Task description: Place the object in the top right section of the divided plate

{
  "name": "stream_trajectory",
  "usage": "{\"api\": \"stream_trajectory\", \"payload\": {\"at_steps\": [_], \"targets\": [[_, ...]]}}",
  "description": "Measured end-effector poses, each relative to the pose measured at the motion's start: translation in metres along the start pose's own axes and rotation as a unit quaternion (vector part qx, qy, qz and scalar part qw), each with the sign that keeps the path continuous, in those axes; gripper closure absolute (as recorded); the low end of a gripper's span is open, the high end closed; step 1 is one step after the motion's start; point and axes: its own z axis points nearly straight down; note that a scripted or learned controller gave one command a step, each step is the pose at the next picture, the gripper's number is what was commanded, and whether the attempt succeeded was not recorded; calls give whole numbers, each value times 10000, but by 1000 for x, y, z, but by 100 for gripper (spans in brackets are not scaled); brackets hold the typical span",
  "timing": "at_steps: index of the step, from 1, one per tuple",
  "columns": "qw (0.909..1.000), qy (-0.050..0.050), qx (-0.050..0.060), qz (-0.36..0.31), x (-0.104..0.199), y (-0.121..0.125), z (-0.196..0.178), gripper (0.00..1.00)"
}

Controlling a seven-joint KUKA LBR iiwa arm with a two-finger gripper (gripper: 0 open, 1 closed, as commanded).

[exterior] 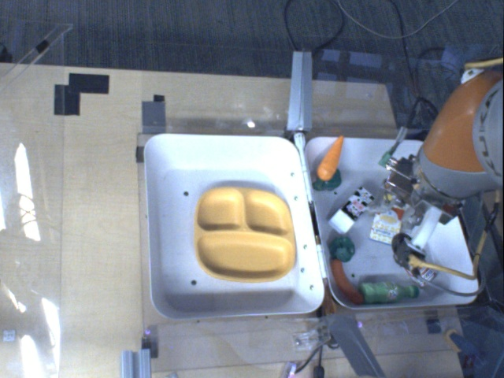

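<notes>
While arm (465, 136) reaches over right bin (368, 157) | end effector (396, 189) grip: cannot tell

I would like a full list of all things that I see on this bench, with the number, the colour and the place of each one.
left bin: 1, white, left side of the bench
right bin: 1, white, beside it
divided plate: 1, yellow, middle of left bin
carrot: 1, orange with green top, far left corner of right bin
patterned block: 1, black and white, right bin, below the carrot
plain block: 1, white, beside the patterned block
packet: 1, pale yellow, middle of right bin
round thing: 1, dark green, left side of right bin
long thing: 1, red, near left corner
bottle: 1, green, lying along near edge
arm: 1, grey with orange band, from the right
gripper: 1, over right bin
</notes>
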Motion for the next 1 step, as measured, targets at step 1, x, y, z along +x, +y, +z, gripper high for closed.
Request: {"api": "stream_trajectory", "payload": {"at_steps": [1], "targets": [[9998,-3,9,176,71,13,23,100]]}}
